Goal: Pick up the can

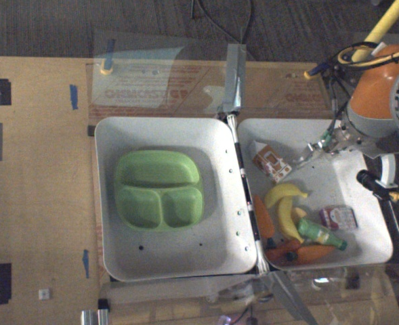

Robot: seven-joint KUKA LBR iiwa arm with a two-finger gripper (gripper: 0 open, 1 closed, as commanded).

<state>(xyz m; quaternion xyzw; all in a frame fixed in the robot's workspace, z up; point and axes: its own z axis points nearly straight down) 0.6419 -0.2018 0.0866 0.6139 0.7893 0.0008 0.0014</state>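
Two white bins (185, 266) sit side by side on your bench, and your pincer (306, 156) hangs over the right one, its state impossible to tell, with the can (339, 217) lying below and to its right, near the bananas (285, 208).

Big round arm (382, 93), grey with a bright orange band like a ball near the wrist. Thin black and yellow cables looped over the top of the orange part, with a long yellow tube sticking up and away at the top corner. Small shiny metal gripper (316, 147) at the end, thin and silvery with a tiny green spot, plus a black knob-like piece and a white ring lower down on the side.
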